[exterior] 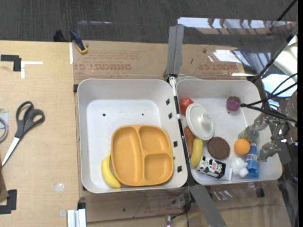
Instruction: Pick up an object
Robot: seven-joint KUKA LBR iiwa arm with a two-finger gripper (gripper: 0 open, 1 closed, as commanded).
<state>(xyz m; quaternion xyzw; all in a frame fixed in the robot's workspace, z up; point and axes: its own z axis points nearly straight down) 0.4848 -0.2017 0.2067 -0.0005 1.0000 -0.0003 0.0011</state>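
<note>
**Right bin crowded, left bin open along the back**

Left white bin (90, 108): back half bare, easy access. Front taken by yellow three-compartment plastic tray (142, 154) with yellow banana (108, 173) tucked at its left edge.

Right white bin (215, 85): bare strip along the back wall, apart from small purple object (233, 103). Left side blocked by white round lid with knob (200, 120), red ball (186, 103) behind it. Front packed: brown round disc (218, 147), orange ball (242, 146), black-and-white carton (211, 167), blue bottle (252, 162), all near or touching. Metal two-finger gripper (264, 138) occupies right edge.
</note>
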